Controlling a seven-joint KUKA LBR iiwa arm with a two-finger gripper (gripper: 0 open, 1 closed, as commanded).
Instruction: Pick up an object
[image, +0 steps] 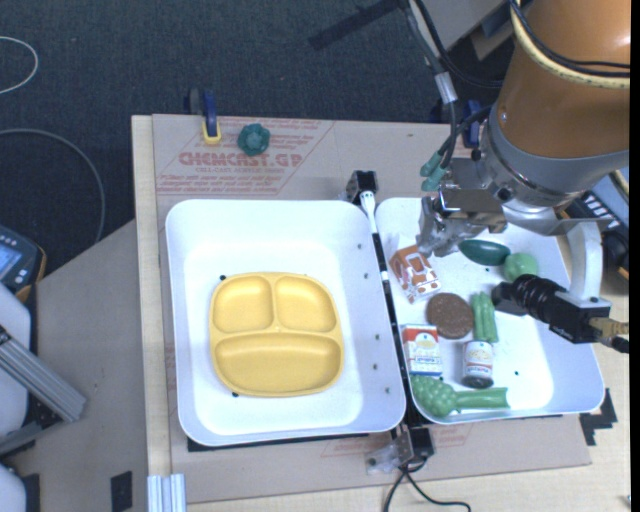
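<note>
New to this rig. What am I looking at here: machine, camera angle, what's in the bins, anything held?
One camera, fixed above the bench, looks down at a slant. The big grey and orange thing at upper right is a robot arm; its claw hangs low over the right bin, above a small red and white packet. I see nothing gripped. That bin also holds a brown disc, a small jar, a red-labelled box and several green toys, one at the front. The left bin holds a yellow divided plate.
</note>
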